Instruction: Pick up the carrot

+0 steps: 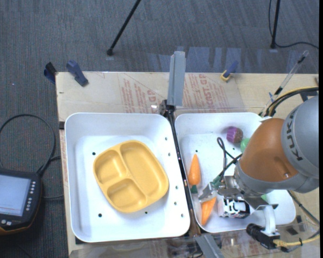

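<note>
**Right now: gripper low in the right bin, carrots close by**

Your gripper (212,190) sits low in the right bin (204,123), under the orange wrist band, and you cannot tell from this slanted view whether it is open or has hold of anything. One carrot (194,170) lies just to its left, lengthwise near the bin's left wall. A second orange piece (206,209), carrot-like, lies just below the gripper, near the bin's front edge. A purple vegetable (234,135) rests toward the back, well apart from both.

You should watch for two risks. With two orange pieces so near, the program may close on the wrong one or between them. The upper carrot also hugs the bin wall, so a finger could strike the wall or nudge the carrot away.

The left bin (78,144) holds a yellow divided plate (130,175). "KUKA" reads on the arm (293,141); red print on the surface (145,93) is too faint to read.
</note>
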